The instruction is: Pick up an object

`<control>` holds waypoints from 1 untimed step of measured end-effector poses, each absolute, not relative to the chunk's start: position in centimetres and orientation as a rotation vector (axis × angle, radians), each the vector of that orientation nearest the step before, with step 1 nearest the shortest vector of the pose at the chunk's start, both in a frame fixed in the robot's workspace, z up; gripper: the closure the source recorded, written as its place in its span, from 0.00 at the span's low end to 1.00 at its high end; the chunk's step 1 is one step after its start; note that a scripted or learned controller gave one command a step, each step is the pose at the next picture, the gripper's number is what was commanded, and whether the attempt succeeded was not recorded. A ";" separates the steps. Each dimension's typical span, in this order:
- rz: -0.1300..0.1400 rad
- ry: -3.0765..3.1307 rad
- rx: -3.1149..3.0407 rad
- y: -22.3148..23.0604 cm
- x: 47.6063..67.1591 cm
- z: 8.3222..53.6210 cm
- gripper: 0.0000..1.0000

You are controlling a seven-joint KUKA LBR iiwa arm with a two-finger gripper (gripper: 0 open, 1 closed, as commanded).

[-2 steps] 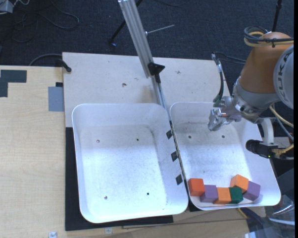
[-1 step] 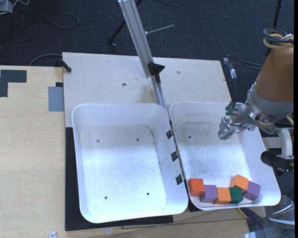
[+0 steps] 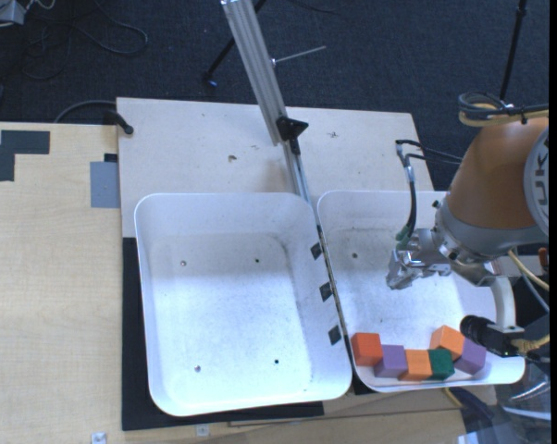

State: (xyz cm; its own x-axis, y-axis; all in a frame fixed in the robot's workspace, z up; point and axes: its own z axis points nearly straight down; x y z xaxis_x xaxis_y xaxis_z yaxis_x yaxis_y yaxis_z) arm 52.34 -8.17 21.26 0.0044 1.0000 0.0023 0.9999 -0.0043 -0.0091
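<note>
**Blocks along the near edge of the right bin; gripper above the bin's middle**

Item 1, the task's things: I count six small blocks in a loose row, its long axis along the near edge of the right bin (image 3: 339, 213), bunched toward its near right corner. From the left: an orange block (image 3: 366, 347), a purple block (image 3: 390, 360), a second orange block (image 3: 417, 363), a green block (image 3: 440, 363), a tilted orange block (image 3: 448, 339) sitting just behind the green one, and a second purple block (image 3: 470, 356) at the right end. Neighbours touch or nearly touch; I cannot make out individual facings.

Item 2: the gripper (image 3: 406, 271) sits above the middle of the right bin, apart from the row, toward the far side of it. Nothing shows between its fingers; whether they are apart or together I cannot tell.

Item 3: the arm (image 3: 496, 178), orange band uppermost, covers the bin's right edge. A black cable (image 3: 411, 188) loops from it down to the wrist.

Item 4: the left bin (image 3: 167, 213) adjoins along the shared wall. A slanted metal rail (image 3: 260, 67) rises from behind that join.
</note>
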 end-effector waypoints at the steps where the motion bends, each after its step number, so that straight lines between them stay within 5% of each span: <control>1: 0.002 -2.211 -2.229 -8.3 52.5 21.5 0.00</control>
State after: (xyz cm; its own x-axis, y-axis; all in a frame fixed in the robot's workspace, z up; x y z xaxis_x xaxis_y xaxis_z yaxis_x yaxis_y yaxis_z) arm 52.48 -8.32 21.53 0.0080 1.0000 0.0006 1.0000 -0.0080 -0.0024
